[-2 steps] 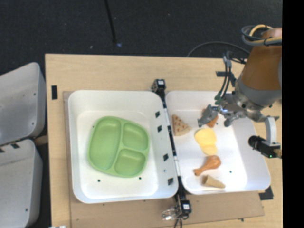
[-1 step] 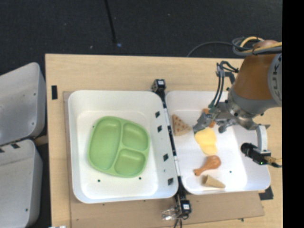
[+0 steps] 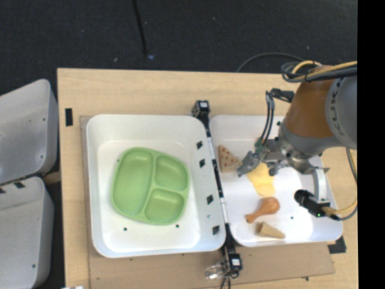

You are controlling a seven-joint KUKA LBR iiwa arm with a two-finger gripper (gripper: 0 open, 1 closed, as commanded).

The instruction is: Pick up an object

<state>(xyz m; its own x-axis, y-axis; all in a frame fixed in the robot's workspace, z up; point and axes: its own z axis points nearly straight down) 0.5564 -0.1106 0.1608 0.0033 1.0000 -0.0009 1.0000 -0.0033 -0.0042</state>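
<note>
One grey arm with an orange band [image 3: 313, 110] reached in from the right, bent over the right-hand shallow white bin [image 3: 240, 233]. Its two-finger gripper [image 3: 260, 162] hung directly above a flat yellow cheese-like wedge [image 3: 262, 182]; how far its claw was spread could not be told. Nearby lay a brown pizza-like slice [image 3: 227, 158], an orange drumstick-shaped toy [image 3: 264, 208] and a tan cone [image 3: 269, 230]. The left-hand white bin [image 3: 96, 233] held a green divided plastic tray [image 3: 150, 185].
</note>
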